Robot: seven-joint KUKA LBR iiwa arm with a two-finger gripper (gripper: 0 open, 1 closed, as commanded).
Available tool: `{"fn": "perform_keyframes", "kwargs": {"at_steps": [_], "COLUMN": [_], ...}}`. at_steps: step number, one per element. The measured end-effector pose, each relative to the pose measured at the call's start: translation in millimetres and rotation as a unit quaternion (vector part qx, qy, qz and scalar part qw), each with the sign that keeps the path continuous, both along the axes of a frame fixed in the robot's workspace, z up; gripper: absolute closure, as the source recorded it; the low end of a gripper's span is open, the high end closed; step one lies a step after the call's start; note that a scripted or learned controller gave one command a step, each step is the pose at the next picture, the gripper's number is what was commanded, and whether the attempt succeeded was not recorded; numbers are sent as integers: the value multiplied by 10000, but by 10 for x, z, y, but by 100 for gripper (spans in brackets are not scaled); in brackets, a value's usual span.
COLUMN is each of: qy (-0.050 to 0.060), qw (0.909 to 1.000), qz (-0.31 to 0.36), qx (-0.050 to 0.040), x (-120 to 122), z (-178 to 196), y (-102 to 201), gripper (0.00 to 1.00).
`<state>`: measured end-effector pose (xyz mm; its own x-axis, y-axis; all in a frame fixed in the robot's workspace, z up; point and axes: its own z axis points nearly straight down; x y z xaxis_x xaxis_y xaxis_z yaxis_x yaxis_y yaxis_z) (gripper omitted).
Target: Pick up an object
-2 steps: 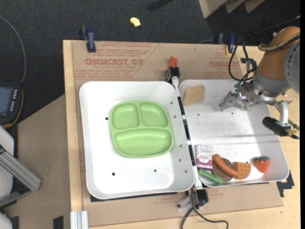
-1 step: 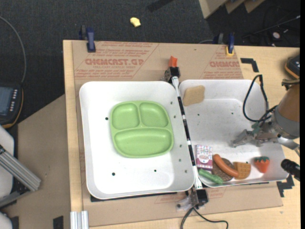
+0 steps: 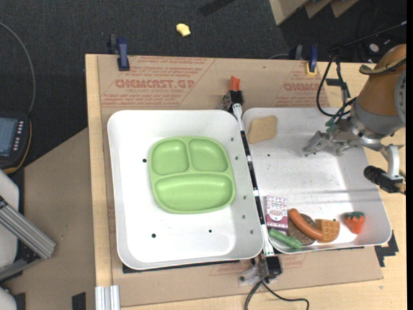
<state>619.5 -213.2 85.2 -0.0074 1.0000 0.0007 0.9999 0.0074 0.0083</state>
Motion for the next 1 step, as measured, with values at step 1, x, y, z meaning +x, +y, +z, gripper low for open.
{"fn": "perform_keyframes", "kwargs": {"at_steps": [1], "qy": [73], "qw": [10000], "qz": [-14], "qx": [65], "x": [342], "z": [-12], "y": [-38], "gripper": [0]}}
